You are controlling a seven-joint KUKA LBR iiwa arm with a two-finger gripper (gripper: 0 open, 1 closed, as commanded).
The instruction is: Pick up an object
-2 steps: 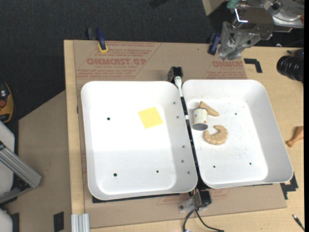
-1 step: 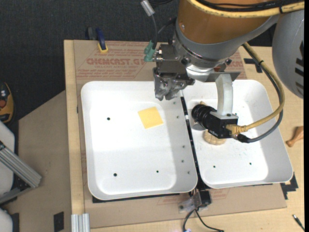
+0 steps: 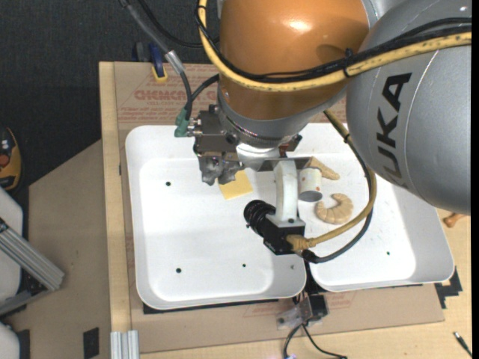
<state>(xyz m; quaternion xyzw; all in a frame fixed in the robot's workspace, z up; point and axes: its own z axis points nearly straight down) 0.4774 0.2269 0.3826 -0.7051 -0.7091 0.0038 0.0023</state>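
A pale yellow flat wedge lies in the left bin near its upper right part. My gripper hangs directly over the bin at the wedge's upper-left edge, touching or nearly touching it; the large orange and grey arm body hides much of it. In the right bin lie a tan curled croissant-like piece, a small white cylinder with a red end and a tan piece behind it.
A black cable fitting and a white bracket hang from the arm over the ridge between the bins. A yellow cable loops above the right bin. Cardboard borders the bins.
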